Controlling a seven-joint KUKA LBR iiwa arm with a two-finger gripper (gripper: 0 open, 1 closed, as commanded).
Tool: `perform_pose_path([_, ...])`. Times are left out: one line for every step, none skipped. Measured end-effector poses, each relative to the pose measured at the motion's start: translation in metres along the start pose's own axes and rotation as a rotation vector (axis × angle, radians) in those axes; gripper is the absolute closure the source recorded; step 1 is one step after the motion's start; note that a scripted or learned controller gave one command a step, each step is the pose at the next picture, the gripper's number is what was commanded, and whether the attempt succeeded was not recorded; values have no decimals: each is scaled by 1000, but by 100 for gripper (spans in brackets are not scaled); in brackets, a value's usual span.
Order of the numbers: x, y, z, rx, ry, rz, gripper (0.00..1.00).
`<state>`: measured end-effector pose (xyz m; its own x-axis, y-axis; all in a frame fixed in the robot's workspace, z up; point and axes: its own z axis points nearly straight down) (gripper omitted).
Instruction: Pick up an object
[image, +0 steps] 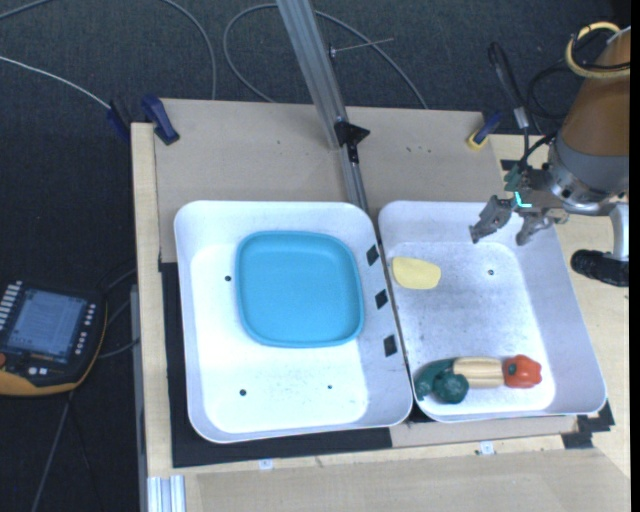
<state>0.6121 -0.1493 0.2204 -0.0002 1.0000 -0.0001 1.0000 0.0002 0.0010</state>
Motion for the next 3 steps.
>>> perform_pose_path([0, 0, 0, 0, 0, 0, 0])
perform_pose_path([8, 0, 45, 4, 1, 0, 0])
perform_pose_path([2, 5, 104, 6, 1, 0, 0])
